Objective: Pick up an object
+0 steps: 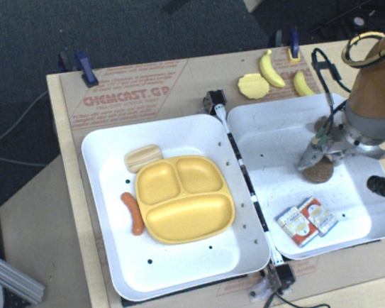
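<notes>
Round flat brown disc, patty-like (318,172): flat on floor of right bin, centre-right, partly hidden under gripper tip. Small printed carton, red/white/orange (306,220): flat, skewed, near front of same bin, apart from disc. Both resting on bin floor, neither lifted.

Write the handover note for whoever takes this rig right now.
End effector: down in the right bin, directly at the brown round object; whether it grips it cannot be told.
Also in the right bin: small printed carton near the front edge.
Left bin: yellow divided tray, sausage left of the tray, tan bun behind it.
Done: approach to the brown object.
Left: confirm the grasp, then lift.
</notes>
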Available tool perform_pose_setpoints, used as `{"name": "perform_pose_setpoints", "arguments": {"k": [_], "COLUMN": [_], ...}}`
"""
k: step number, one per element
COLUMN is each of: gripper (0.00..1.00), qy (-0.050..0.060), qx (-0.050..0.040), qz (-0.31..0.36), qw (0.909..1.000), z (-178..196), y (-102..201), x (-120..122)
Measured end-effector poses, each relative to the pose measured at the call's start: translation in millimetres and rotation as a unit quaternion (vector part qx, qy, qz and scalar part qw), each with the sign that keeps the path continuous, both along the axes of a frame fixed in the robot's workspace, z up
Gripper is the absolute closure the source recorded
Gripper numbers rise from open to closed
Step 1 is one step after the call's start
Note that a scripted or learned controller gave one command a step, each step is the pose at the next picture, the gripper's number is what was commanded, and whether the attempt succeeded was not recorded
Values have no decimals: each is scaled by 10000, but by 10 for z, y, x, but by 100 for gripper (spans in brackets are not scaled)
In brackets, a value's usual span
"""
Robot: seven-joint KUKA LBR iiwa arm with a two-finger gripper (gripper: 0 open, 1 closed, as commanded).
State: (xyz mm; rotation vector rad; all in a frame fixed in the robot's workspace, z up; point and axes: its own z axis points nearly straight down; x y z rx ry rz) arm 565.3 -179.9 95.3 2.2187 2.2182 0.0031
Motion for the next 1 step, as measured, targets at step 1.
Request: {"name": "perform_pose_setpoints", "arguments": {"k": [1], "gripper": [100], "qy": [-8], "qx": [6], "qz": [45], "qw": [10000], "z": [-107], "y": [804], "x": [607]}}
